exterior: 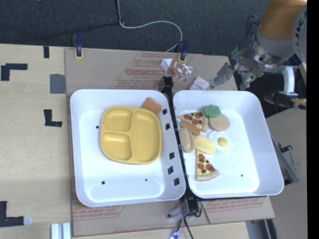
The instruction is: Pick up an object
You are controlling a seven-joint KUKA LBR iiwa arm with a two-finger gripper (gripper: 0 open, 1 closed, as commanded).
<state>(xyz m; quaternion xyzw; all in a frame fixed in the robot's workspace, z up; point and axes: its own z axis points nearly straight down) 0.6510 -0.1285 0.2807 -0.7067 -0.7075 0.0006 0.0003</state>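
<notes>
Brown cardboard, red "CHEMCAS" lettering

Both bins smooth white plastic, slight sheen. Yellow tray in left bin glossy plastic. Toy food by right bin's left wall matt, rubbery-looking. Bench pale wood grain; printed brown cardboard sheet under bins, matt.

Two white bins, one tray, a handful of toy foods

Two pizza slices, one fried egg, one broccoli piece, one yellow divided tray, two white bins.
</notes>
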